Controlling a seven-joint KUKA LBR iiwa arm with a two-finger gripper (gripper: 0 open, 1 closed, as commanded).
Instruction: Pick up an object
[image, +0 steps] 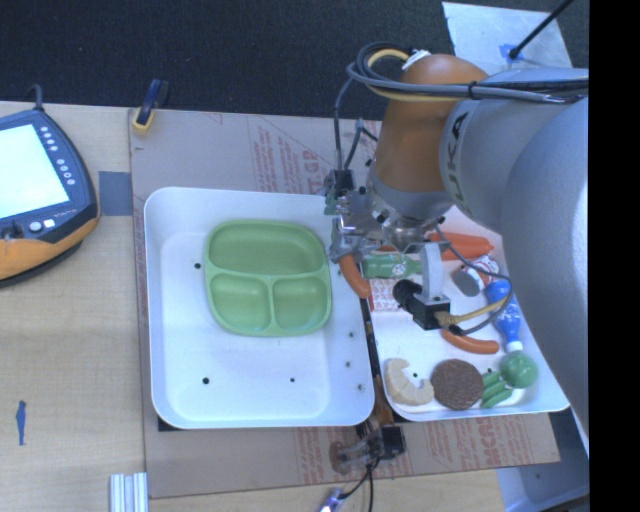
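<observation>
My gripper (388, 262) hangs below the arm's orange band, over the left edge of the right bin (545, 405). An orange toy piece (351, 274) lies right under it, along the wall between the two bins. Beside it sits a small green piece (384, 266), close against the gripper. The wrist hides how the gripper stands around either piece. Toy foods lie in the right bin: a brown round cookie (458, 383), a pale bitten biscuit (404, 383), a green piece (510, 375), an orange sausage (470, 342) and a blue bottle (505, 318).
The left bin (180, 390) holds a green divided plate (268, 276). An orange-and-grey control pendant (35, 195) lies on the bench at far left. A blue-and-yellow clamp (147, 106) sits at the back. The arm's grey body covers the back right.
</observation>
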